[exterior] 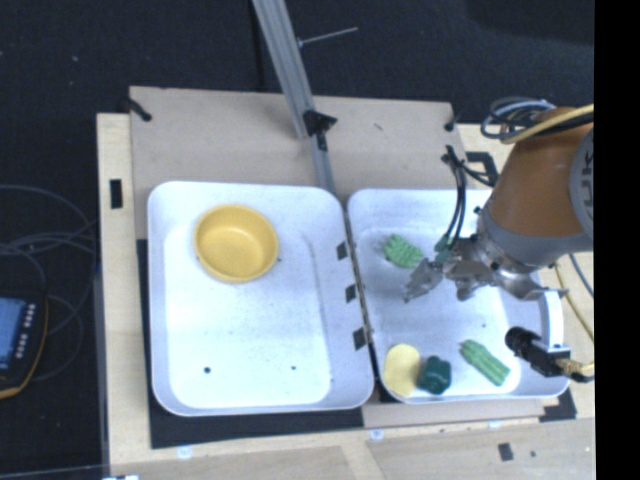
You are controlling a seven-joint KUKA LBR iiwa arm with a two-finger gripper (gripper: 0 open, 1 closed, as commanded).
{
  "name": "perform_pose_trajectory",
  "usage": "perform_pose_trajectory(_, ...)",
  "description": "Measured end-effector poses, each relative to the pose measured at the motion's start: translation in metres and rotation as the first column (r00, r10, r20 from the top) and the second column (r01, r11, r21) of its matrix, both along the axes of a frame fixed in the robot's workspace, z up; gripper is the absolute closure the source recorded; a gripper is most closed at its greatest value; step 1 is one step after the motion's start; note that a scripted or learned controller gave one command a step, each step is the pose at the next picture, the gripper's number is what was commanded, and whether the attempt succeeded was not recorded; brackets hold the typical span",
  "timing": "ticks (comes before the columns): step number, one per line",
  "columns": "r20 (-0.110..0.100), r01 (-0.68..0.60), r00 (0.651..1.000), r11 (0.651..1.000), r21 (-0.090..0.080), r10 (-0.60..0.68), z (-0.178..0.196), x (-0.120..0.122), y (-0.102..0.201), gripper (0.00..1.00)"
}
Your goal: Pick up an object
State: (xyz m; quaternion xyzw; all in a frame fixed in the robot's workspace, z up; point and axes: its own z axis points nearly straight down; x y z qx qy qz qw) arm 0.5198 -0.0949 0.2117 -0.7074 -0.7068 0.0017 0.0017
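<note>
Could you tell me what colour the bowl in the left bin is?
Yellow; the bowl shows plainly in the camera view.

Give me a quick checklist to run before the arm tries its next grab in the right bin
1. Gripper is over the right bin: ok.
2. Gripper carries nothing yet: ok, nothing shows between its fingers.
3. A target lies close by: ok, the green ridged piece sits just up and left of the gripper.
4. Other objects apart from that target: ok, the yellow piece, dark green block and second green piece lie along the near wall.
5. Gripper height above the bin floor: cannot tell.
</note>
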Motion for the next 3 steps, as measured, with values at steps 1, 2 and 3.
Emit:
perform_pose_trajectory(1,0.001,0.000,1.000,1.000,0.000,0.000,-0.044,0.004,-0.004,0.00)
perform_pose_trajectory(2,0.002,0.000,1.000,1.000,0.000,0.000,-0.086,0.006,-0.005,0.00)
perform_pose_trajectory(3,0.007,0.001,1.000,1.000,0.001,-0.001,-0.074,0.007,-0.005,1.00)
